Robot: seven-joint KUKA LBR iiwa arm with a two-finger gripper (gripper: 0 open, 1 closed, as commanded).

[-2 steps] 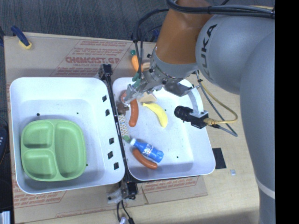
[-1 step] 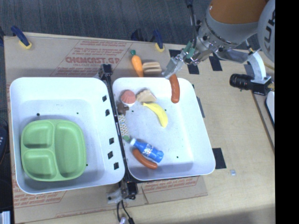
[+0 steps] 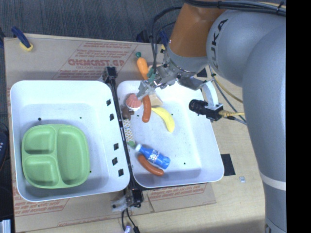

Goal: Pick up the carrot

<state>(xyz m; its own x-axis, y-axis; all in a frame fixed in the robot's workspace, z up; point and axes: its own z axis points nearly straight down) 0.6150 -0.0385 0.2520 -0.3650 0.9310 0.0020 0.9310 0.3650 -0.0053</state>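
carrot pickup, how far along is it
Done: the gripper is down at the top of the right bin. In hand: nothing visible; the carrot lies on the cardboard just above that bin's rim, beside the gripper. Left: close on the carrot and lift it.

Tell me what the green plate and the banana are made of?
The green plate looks like smooth matte plastic: one even colour, with rounded moulded compartments. The banana seems to be a plastic toy too, uniformly bright yellow with no spots, though I can't be sure from here.
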